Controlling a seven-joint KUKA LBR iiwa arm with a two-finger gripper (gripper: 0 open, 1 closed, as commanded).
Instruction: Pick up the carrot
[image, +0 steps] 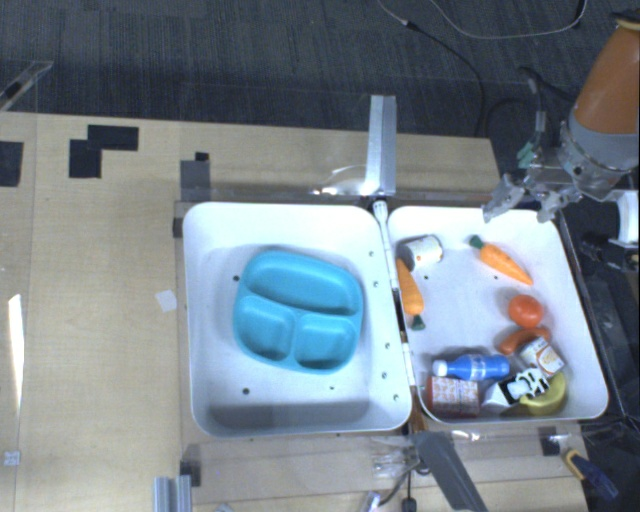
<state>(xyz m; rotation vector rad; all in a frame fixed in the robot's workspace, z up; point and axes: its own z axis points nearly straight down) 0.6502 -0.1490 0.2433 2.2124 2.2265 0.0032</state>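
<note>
An orange carrot (506, 263) with a green stub lies in the upper right of the right bin (575, 300), pointing down and to the right. A second carrot (408, 289) lies along that bin's left wall. My gripper (522, 206) hangs over the bin's far rim, just above and behind the first carrot. It is open, with its fingers (497, 206) spread apart and nothing between them.
A small white cylinder (423, 250) sits next to the second carrot. A red tomato (526, 310), a blue-capped bottle (472, 367), small cartons and a yellow item (545, 397) crowd the right bin's near corner. The left bin (205, 300) holds a blue divided tray (298, 310).
</note>
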